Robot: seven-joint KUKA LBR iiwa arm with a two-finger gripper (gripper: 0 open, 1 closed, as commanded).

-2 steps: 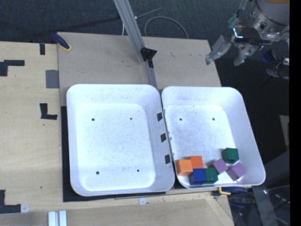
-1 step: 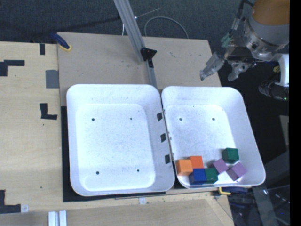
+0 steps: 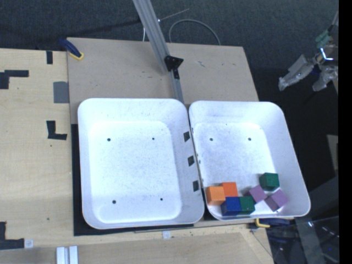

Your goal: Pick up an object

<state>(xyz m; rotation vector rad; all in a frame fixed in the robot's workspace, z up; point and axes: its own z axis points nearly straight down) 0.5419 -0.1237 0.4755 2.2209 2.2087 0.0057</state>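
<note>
Several small blocks lie bunched at the near edge of the right bin (image 3: pixel 275 120): two orange blocks (image 3: pixel 221 192), a blue block (image 3: pixel 232 204), a green block (image 3: pixel 247 204), a darker green block (image 3: pixel 269 180) and two purple blocks (image 3: pixel 257 193). My gripper (image 3: pixel 298 86) hangs at the upper right, beyond the right bin's far right corner and well away from the blocks. Its two grey fingers are spread apart, open, with nothing between them.
The left bin (image 3: pixel 132 164) stands beside the right one, with black clips along the seam between them. A grey metal pole (image 3: pixel 154 26) slants in from the top to the bins' far edge. A thin cable loops on the bench behind.
</note>
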